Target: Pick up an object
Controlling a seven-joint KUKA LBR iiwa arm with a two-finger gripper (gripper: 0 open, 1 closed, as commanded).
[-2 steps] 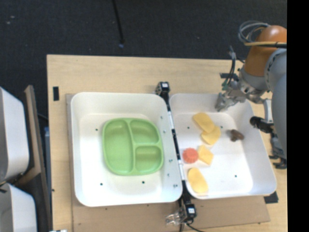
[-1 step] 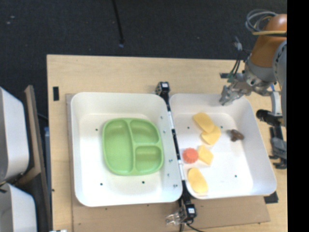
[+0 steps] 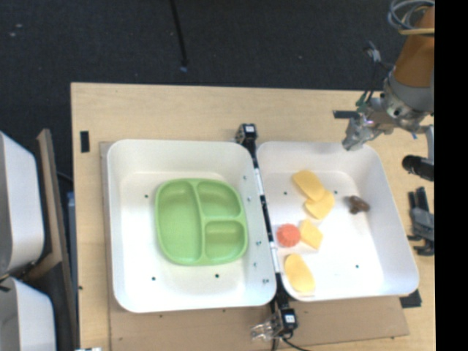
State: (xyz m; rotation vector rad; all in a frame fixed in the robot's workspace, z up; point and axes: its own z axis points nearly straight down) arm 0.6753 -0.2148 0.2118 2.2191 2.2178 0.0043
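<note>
The right bin (image 3: 380, 172) holds several yellow pieces: one at the upper middle (image 3: 308, 184), one just below it (image 3: 319, 207), a small one (image 3: 311, 235) and an oval one near the front (image 3: 298, 273). An orange-red round piece (image 3: 288, 234) lies by the bin's left wall. A small brown object (image 3: 357, 205) sits toward the right. My gripper (image 3: 356, 135) hangs over the bin's far right corner, above and apart from all the pieces.
The left bin (image 3: 124, 167) holds a green divided tray (image 3: 199, 220). A clamp (image 3: 247, 131) sits at the far end of the wall between the bins, another (image 3: 281, 319) at the near end. Dark fixtures (image 3: 420, 203) stand right of the right bin.
</note>
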